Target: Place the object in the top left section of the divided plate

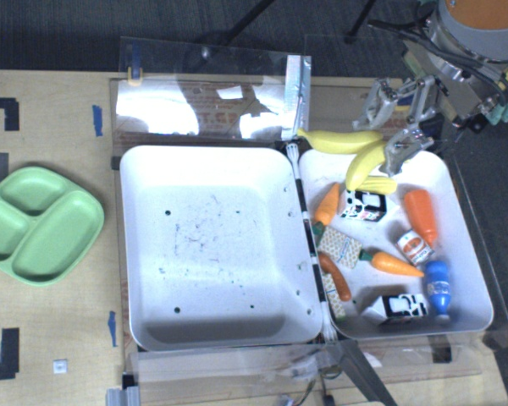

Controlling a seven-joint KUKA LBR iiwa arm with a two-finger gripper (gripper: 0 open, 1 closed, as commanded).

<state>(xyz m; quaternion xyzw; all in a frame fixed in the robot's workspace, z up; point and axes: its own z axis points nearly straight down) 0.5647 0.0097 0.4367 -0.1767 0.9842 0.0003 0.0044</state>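
The banana (360, 155) hangs from my pincer (398, 152), pinched at its end above the right bin (470, 218), because the green divided plate (41, 224) lies far left.

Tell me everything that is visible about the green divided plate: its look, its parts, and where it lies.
The green divided plate is pale green, with a smooth surface that looks like plastic and a rounded outline. Raised ridges split it into three sections: two smaller ones at the upper side and one long larger one at the lower right. It lies flat on the wooden bench, at the left of the camera view, apart from the left white bin. Nothing is seen in its sections, and nothing touches it except the bench.
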